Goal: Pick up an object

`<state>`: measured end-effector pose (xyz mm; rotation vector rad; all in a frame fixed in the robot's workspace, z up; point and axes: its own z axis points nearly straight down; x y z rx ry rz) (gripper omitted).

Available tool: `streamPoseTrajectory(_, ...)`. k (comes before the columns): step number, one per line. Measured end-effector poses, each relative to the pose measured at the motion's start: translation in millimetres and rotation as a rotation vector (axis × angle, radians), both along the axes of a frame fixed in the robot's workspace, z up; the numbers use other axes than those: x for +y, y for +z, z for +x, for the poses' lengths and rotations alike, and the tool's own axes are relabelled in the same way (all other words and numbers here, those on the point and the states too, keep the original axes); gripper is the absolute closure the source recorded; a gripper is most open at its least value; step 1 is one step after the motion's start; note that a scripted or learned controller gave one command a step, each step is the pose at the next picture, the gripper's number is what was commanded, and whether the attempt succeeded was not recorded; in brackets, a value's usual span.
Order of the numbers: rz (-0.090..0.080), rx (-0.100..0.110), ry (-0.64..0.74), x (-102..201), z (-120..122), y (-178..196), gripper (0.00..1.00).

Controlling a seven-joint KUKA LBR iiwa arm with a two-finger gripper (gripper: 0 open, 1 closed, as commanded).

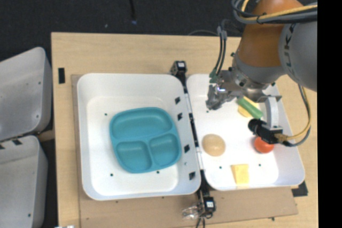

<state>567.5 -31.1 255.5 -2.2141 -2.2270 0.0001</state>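
A round tan ball (214, 144), smooth and matte, sits near the left side of the right bin (288, 168), with a flat yellow wedge (240, 173) just below it. An orange-red lump (263, 145) and a yellow-green stick (248, 107) lie by the arm. The gripper (216, 99) hovers over the bin's upper left; its grip I cannot tell. A glossy teal divided plate (144, 139) rests in the left bin (91, 179).
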Motion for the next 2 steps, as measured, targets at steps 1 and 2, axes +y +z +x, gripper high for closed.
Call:
streamPoseTrajectory(1,0.001,-0.001,0.002,55,-14,6,1.0)
streamPoseTrajectory(2,0.001,-0.001,0.002,108,-22,9,1.0)
